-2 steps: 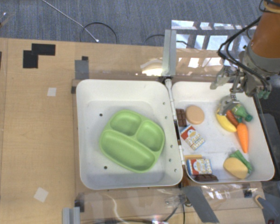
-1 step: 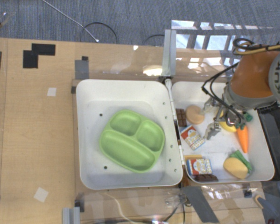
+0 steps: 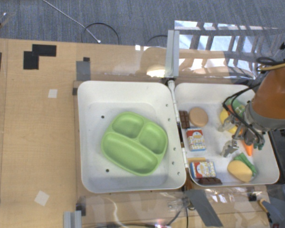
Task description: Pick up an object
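Arm: reaches in over the right bin (image 3: 275,177), orange band above the wrist.
Claw: the gripper (image 3: 232,145) hangs low over the bin floor, about the middle of the bin; fingers point down and left.
Claw state: fingers stand narrowly apart, nothing seen between them.
Nearest things: yellow toy (image 3: 240,171) just below the claw, orange carrot (image 3: 248,149) just beside it, a yellow piece (image 3: 226,116) above it, partly hidden by cables.
Other things, right bin: round biscuit (image 3: 198,117), small box (image 3: 196,139), second box (image 3: 203,167), chocolate bar (image 3: 184,119) along the left wall.
Left bin (image 3: 92,99): holds a green divided plate (image 3: 134,143), well apart from the claw.
Progress: judged early; claw is down among the things but no grasp made.
Left to do: close on one thing, probably the carrot or yellow toy, and lift it.
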Controlling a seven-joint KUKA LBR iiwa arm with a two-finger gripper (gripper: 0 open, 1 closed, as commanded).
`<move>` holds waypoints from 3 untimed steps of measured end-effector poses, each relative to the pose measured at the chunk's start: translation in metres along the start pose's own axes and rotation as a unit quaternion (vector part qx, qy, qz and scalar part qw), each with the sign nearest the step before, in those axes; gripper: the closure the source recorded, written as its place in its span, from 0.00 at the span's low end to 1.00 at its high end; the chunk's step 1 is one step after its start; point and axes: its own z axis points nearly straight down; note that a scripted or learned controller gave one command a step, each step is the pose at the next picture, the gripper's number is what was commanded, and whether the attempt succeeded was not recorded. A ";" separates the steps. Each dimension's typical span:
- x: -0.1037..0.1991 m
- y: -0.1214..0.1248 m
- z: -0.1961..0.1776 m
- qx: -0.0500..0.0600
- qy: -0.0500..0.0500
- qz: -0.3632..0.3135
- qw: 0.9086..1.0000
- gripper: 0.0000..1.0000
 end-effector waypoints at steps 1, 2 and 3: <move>-0.006 0.002 -0.015 0.000 -0.009 -0.004 1.000 1.00; -0.038 0.054 -0.129 -0.001 -0.001 -0.141 0.990 1.00; 0.010 0.061 -0.014 -0.001 -0.001 -0.241 0.971 1.00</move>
